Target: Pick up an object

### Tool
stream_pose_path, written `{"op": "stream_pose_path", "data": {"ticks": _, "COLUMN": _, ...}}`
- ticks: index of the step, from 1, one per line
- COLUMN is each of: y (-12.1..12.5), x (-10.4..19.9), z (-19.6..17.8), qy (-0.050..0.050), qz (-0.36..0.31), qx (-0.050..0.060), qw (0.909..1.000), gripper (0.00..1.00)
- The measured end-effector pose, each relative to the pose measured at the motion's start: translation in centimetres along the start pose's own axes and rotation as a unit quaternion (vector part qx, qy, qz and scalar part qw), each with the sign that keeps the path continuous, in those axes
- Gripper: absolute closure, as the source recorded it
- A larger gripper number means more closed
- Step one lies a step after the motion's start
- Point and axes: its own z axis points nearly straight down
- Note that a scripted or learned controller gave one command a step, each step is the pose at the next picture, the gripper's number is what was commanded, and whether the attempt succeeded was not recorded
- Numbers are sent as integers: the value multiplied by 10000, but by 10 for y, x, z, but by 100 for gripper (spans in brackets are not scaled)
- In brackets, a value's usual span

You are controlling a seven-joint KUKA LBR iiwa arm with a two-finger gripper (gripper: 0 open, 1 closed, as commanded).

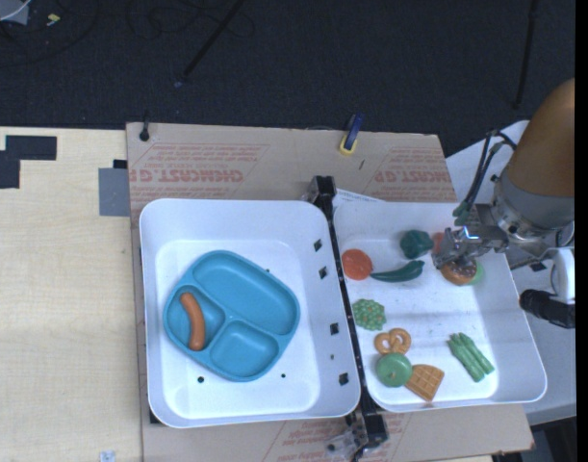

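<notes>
Two shallow white plastic bins with rounded corners stand side by side on a brown cardboard sheet [274,162]. In the left bin [168,373] lies a smooth blue tray [265,301] with three compartments; an orange sausage [192,320] rests in its compartment at 9 o'clock. The right bin [515,373] holds small toy foods. An orange-red round piece [356,264] lies at 10 o'clock, a dark green lump [415,243] at 12 o'clock, and a long green pepper [397,273] between them. Near the middle is a bumpy green piece [369,313], below it a twisted brown pretzel [393,340]. A green ball [393,370] and a tan waffle with a grid [424,381] touch each other at 6 o'clock; ridged green beans [470,355] lie at 4 o'clock. The gripper [457,250] is low at 2 o'clock, right on a round brown-and-red piece [461,273]; I cannot tell whether it is released or clenched.
</notes>
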Motion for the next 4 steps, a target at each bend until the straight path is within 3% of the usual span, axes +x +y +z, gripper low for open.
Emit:
{"op": "stream_pose_path", "data": {"ticks": 1, "y": -16, "x": 48, "z": -9, "qy": 3, "qz": -8, "qx": -1, "qw": 10000, "gripper": 100}}
{"op": "stream_pose_path", "data": {"ticks": 3, "y": -40, "x": 152, "z": 12, "qy": 1, "qz": -10, "qx": 5, "qw": 10000, "gripper": 100}}
{"op": "stream_pose_path", "data": {"ticks": 4, "y": -60, "x": 206, "z": -2, "qy": 0, "qz": -17, "qx": 2, "qw": 10000, "gripper": 100}}
